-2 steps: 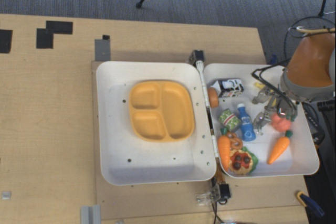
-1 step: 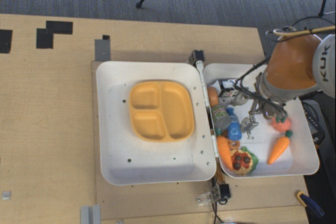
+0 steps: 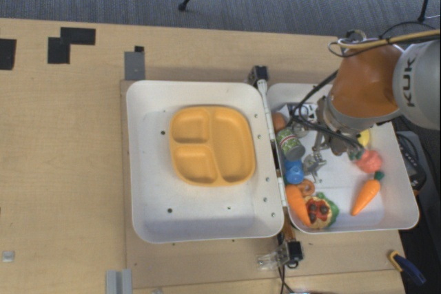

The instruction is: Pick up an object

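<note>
A grey KUKA arm with an orange band reaches in from the right over the right-hand bin (image 3: 406, 217), its gripper (image 3: 315, 163) hanging low above the bin's left half, among a cluster of toy foods. Just left of the fingertips lie a small green-labelled can (image 3: 289, 144) and, slightly nearer, a blue piece (image 3: 294, 172); nearer still rest an orange carrot (image 3: 298, 204), long axis running from far-left to near-right, and a pizza slice (image 3: 320, 211). Well to the right sit a pink piece (image 3: 370, 161) and a second carrot (image 3: 366, 195), tilted with its green top toward the far right. Whether the fingers are spread or pressed together cannot be told from this slanted overhead angle, and nothing is visibly held between them. The likeliest target appears to be the blue piece or the can, both lying immediately left of the gripper, so a short shift leftward and a descent would seem to be what the pick requires. The left-hand bin (image 3: 151, 217) holds a yellow divided plate (image 3: 210, 145).
</note>
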`<state>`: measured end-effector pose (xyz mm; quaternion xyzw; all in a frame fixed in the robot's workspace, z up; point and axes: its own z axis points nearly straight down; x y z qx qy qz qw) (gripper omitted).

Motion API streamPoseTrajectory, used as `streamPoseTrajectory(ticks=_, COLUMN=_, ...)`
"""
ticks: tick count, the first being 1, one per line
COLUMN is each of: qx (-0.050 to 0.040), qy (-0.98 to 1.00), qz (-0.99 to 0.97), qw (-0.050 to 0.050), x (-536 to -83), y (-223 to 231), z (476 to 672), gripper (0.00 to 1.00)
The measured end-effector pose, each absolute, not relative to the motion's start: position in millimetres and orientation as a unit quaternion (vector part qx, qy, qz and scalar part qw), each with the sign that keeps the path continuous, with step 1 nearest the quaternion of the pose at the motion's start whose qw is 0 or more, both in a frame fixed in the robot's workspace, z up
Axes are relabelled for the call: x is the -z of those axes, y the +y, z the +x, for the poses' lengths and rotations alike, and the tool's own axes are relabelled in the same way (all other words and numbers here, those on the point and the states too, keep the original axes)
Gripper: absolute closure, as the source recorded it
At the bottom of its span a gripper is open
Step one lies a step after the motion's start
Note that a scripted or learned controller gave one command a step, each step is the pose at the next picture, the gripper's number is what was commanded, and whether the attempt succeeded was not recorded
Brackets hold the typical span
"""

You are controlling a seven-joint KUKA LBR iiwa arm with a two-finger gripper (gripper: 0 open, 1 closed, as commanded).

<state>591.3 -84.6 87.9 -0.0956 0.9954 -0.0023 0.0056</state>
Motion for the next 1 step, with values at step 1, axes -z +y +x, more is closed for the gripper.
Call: streamPoseTrajectory(ticks=1, qx=0.0008, qy=0.995, qz=-0.099, qw=0.008, x=-88.1, y=-87.4, z=567.8, gripper=0.00)
